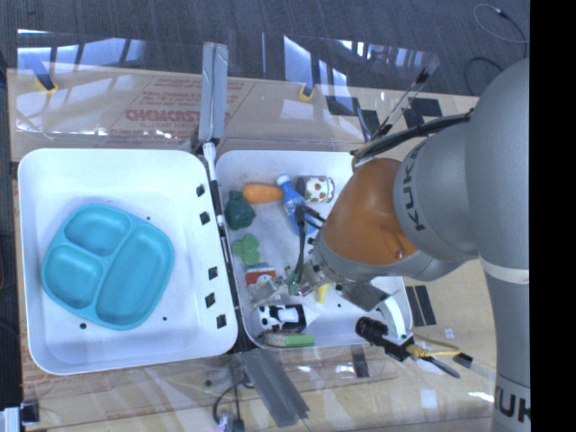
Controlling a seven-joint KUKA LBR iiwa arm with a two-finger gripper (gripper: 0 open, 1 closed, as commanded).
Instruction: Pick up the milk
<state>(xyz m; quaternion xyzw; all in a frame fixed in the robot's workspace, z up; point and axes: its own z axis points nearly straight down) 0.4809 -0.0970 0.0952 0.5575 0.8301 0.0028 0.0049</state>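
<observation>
The milk (282, 315) is a small carton with black and white patches. It lies near the front edge of the right bin (378, 306). My gripper (301, 284) hangs low over the middle of that bin, just behind and to the right of the carton. The arm's orange band (364, 216) and grey wrist hide the bin's right half. Nothing appears lifted off the bin floor.
The right bin also holds an orange carrot (263, 193), a blue bottle (290, 196), a spotted can (318, 187), dark green broccoli (238, 212), a green piece (247, 248), a red and white item (261, 277) and a green bar (290, 339). A blue divided plate (108, 264) lies in the left bin (54, 174).
</observation>
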